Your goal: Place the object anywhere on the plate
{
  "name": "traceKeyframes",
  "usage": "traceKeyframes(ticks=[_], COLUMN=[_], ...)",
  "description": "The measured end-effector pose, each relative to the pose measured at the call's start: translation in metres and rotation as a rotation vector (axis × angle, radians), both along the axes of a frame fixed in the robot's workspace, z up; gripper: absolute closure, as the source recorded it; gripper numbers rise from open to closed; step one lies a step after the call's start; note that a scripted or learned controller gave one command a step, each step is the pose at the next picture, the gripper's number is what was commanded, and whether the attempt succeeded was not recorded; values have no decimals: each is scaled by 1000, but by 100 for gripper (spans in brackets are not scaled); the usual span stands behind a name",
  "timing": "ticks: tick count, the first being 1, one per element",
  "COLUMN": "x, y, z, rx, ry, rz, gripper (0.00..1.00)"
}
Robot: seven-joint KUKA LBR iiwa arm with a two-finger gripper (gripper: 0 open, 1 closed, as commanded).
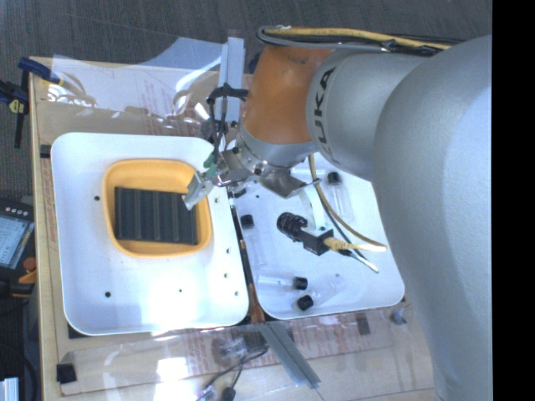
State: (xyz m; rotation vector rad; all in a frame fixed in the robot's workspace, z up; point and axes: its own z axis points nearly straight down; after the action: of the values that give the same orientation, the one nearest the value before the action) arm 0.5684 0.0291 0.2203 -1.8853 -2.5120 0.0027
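My grey arm with its orange band [288, 98] fills the view from one o'clock down to four o'clock, reaching in over the two shallow white bins. In the left white bin [79, 291] sits the yellow rounded-square plate with a dark ribbed centre [125, 174], taking up that bin's upper middle. The right white bin [380, 274] holds the loose things: at its centre a chunky black plastic piece [292, 224], at three o'clock of that a thin yellow-tipped tool [355, 245], and toward six o'clock a clear tube with a black cap [288, 282].

My claw [199, 189] hangs over the plate's rim at about two o'clock. How it stands, wide or narrow, I cannot tell. A small pale grey bit [196, 194] shows at its tip, just above the plate's edge. I cannot tell whether that is the object or part of me.

If it is the object, I judge it light and stiff, probably smooth plastic and prone to slip. A thing that small is best pinched across its narrow middle.
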Motion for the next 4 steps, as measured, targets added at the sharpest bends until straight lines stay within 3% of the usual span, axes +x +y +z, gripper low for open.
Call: traceKeyframes(ticks=[4], x=[0], y=[0], z=[0], rx=[0], ry=[0], rz=[0], gripper=[0])
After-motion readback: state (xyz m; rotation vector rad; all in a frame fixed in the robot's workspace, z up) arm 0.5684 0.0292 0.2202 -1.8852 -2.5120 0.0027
